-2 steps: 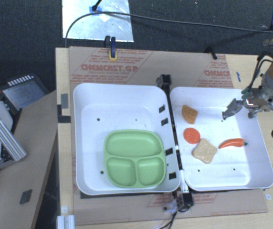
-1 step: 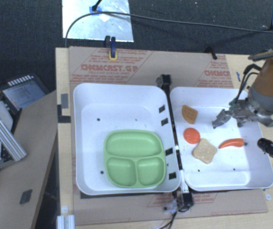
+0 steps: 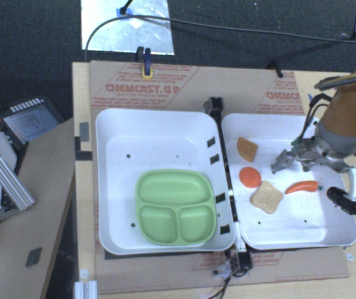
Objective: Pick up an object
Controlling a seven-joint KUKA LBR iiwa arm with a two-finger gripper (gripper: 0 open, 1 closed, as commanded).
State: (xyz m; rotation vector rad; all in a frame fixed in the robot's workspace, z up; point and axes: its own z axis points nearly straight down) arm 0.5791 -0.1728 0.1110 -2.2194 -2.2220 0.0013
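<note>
A green divided plate (image 3: 175, 205) sits in the left bin (image 3: 112, 167). In the right bin (image 3: 315, 229) lie a brown piece (image 3: 247, 148), an orange-red disc (image 3: 250, 177), a tan bread slice (image 3: 267, 197) and an orange carrot (image 3: 302, 187). The tool (image 3: 282, 162) hovers just above the carrot; whether it is wide or narrow cannot be told.

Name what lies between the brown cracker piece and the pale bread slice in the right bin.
In the camera view, the round red-orange tomato slice lies between the brown cracker piece and the pale bread slice.
</note>
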